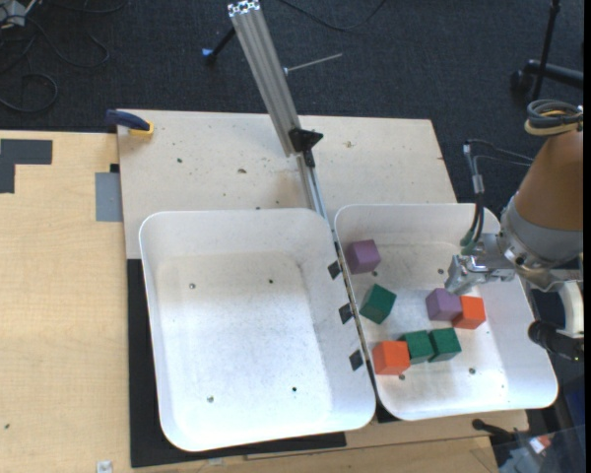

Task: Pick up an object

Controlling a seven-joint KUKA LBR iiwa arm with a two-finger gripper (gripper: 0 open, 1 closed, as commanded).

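Purple cube (pixel 441 304) sits in the right bin (pixel 532 387), touching an orange cube (pixel 470 311); the gripper (pixel 460 273) hovers just above it, maybe touching. Can't tell how the jaws stand.

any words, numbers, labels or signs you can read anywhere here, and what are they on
None: nothing here reads as text.
The aluminium post has a checkered tip, a pattern with no writing.
The cubes in the right bin, such as the purple cube, have plain faces.

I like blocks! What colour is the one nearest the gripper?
Purple block, seen in the camera view.
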